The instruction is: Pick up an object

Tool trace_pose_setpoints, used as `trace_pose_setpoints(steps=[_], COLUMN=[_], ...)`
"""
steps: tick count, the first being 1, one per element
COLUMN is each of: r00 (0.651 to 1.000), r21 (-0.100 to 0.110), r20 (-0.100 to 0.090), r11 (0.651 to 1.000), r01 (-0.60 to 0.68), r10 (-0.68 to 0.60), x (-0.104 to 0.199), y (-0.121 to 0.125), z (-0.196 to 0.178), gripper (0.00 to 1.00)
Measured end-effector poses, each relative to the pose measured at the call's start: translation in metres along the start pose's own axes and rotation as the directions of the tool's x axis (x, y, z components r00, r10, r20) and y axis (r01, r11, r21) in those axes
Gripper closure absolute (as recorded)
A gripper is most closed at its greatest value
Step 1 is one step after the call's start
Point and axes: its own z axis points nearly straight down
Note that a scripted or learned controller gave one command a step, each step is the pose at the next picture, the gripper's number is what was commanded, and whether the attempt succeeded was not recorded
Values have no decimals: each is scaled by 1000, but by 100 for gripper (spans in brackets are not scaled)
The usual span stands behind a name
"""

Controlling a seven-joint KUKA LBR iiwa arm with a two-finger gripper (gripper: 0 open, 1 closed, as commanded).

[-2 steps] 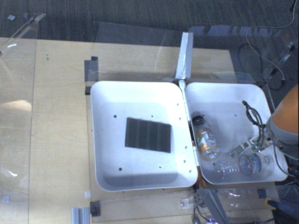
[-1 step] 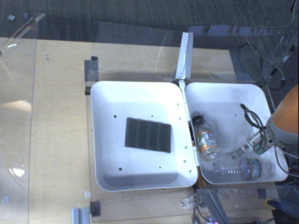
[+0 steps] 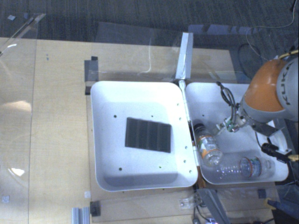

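Camera view looks down at a slant on a pale wooden bench (image 3: 51, 139) carrying two shallow white bins side by side. In the left bin (image 3: 105, 125) a dark ribbed rectangular pad (image 3: 148, 135) lies flat near the middle of the floor, apart from every wall.

In the right bin (image 3: 205, 99) two clear plastic bottles lie on their sides. One, a small bottle with an orange and white label (image 3: 208, 146) and a dark cap, lies close against the bin's left wall, cap end pointing toward the far side. The other, a larger clear bottle (image 3: 243, 168), lies along the near wall, its length running left to right, with a bluish band toward its right end. The near end of the small bottle is just beside the left end of the larger one; whether they touch cannot be told.

From the right the grey arm reaches in, its orange band (image 3: 264, 90) above the right bin. The gripper (image 3: 229, 126) sits low over the middle of the right bin, between the two bottles and just right of the small one. Cables loop beside it. Its fingers are small and crowded by metal parts and wiring, so whether they are spread or closed cannot be told, and nothing can be seen between them. Neither bottle appears to be touched by the gripper.
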Motion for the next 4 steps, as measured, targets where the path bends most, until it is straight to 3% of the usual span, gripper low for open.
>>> trace_pose_setpoints(steps=[1,2,3,4], r00=[987,999,955,1000], r21=[9,0,4,7], r20=[-3,4,-2,-5], r11=[987,999,955,1000], r01=[-158,32,-295,-22], r10=[158,-32,295,22], x=[-38,10,13,-2], y=[96,31,84,39], z=[4,0,3,1], gripper=[0,0,0,0])
